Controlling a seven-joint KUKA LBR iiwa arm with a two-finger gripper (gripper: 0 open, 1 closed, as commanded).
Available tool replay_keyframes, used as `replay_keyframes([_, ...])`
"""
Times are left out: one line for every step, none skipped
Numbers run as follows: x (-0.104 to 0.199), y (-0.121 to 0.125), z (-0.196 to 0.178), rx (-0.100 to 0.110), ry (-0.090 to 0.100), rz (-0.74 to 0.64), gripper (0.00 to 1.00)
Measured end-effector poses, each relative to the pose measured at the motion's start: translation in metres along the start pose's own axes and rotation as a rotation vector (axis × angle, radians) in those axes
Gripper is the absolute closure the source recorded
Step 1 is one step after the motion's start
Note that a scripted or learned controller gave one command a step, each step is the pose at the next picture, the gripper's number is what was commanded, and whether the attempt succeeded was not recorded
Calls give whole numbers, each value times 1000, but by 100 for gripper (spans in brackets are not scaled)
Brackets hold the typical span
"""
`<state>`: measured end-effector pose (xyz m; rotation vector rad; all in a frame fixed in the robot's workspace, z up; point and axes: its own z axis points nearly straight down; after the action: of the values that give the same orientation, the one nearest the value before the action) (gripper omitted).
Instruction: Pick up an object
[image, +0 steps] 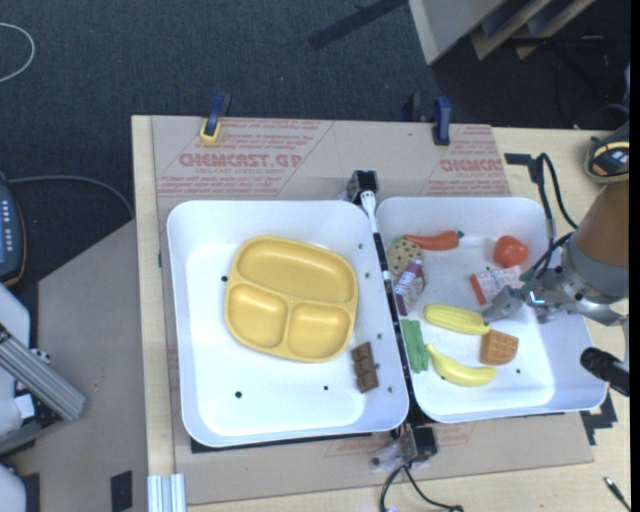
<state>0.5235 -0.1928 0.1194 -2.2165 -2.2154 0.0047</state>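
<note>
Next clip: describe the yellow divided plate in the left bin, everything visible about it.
The yellow plate looks like smooth moulded plastic, a rounded rectangle with raised ridges splitting it into three wells: one long well along the far side and two smaller ones nearer the camera. It lies flat and right way up, turned slightly askew, roughly mid-floor in the left bin. Nothing sits in its wells. A small brown block lies just off its near right corner; whether they touch is unclear.

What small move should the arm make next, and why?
Probably a short drop toward the red packet: the gripper hangs in the right bin just beside it, with the corn cob and waffle piece close below.
</note>
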Motion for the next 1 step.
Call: replay_keyframes([-3, 5, 27, -21, -7, 2, 0])
